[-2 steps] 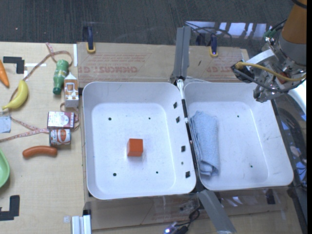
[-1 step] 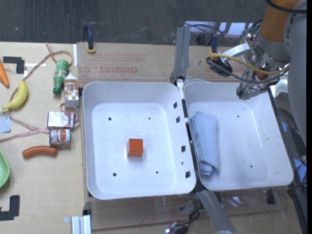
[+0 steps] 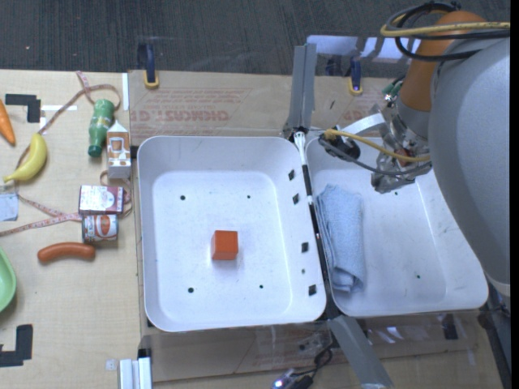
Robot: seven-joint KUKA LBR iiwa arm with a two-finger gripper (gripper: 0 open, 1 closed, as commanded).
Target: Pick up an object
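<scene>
Plainly the camera view shows the reaching step not yet turned into a grasp; the gripper [image 3: 395, 178] hangs over the far part of the right bin [image 3: 454, 298], and whether it is spread or pressed together I cannot tell, nor is anything seen held by it. Beside the right bin's near-left wall lies a folded blue cloth [image 3: 340, 232], close to the gripper; well apart from that bin, in the middle of the left bin [image 3: 154, 298], sits an orange cube [image 3: 225, 245]. Next, I judge, the arm must settle above one of these and descend squarely. Beyond the left bin, on the worktop [image 3: 65, 298], lie a banana [image 3: 29, 159], a green bottle [image 3: 100, 125] and a sausage [image 3: 66, 253]; the raised divider between the bins could hinder a crossing.
</scene>
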